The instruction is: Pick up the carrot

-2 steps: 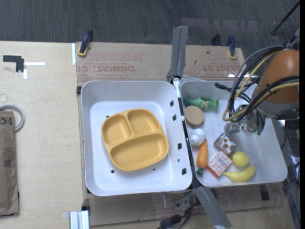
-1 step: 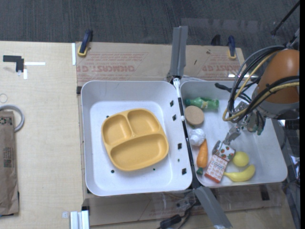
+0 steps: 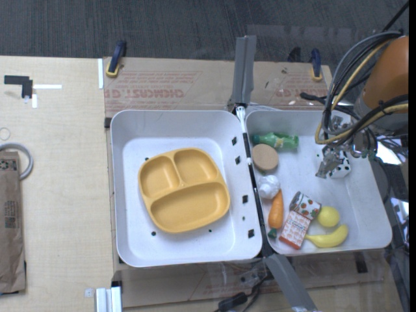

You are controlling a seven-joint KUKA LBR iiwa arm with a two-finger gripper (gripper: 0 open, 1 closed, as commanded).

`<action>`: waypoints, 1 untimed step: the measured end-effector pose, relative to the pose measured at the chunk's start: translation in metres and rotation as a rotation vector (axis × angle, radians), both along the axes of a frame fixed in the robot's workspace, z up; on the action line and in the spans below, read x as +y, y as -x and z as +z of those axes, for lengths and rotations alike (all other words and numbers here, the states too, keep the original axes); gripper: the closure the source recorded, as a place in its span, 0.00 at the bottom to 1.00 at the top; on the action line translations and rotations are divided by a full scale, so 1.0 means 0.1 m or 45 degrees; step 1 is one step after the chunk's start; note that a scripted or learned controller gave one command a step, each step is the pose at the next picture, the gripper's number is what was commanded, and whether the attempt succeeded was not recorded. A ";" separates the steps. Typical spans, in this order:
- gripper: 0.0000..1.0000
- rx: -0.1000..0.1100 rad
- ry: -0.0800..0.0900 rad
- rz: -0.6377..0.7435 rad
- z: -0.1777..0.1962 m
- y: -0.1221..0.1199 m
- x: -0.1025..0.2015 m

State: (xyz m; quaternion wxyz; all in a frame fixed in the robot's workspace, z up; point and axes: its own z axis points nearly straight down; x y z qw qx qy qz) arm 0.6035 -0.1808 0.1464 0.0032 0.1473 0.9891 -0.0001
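Bench (image 3: 52, 174) pale wood; cardboard (image 3: 169, 86) behind bins; grey carpet (image 3: 162, 12) beyond.

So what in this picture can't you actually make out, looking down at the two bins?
- Gripper, camera view: small and tangled with cables, so its finger state is unclear.
- White object with dark spots: partly covered by the gripper, identity unclear.
- Carton: print too small to read.
- Carrot: its lower tip is tucked against the carton and the bin wall.
- Brown bag: cut off by the left edge.
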 end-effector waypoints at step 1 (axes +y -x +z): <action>0.00 0.003 0.000 0.112 0.30 0.20 0.06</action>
